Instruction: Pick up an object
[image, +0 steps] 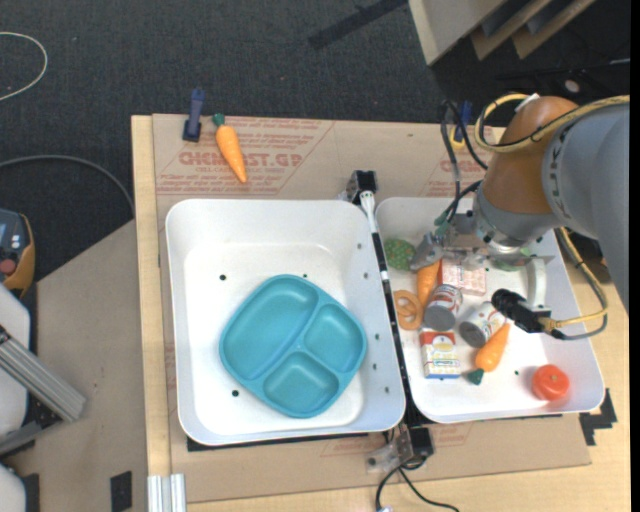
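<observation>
We've got the hand (470, 262) down in the right bin (575, 400) (can't tell its grip), cans (441, 304), carrots (492, 347) and a tomato (550, 381) crowding it; blue tray (292, 345) in the left bin (185, 300).

you see two bins, the left bin (190, 300) and the right bin (580, 350), both of smooth white plastic with a faint sheen. the blue tray (292, 345) in the left one looks like matt moulded plastic. the bench top (300, 155) reads as raw brown cardboard or board, dull, with printed red lettering. the carrot (231, 151) lying on it looks like smooth plastic, as does the glossy tomato (550, 381). the arm (590, 150) shows a satin grey shell and a shiny orange band (520, 160).
</observation>
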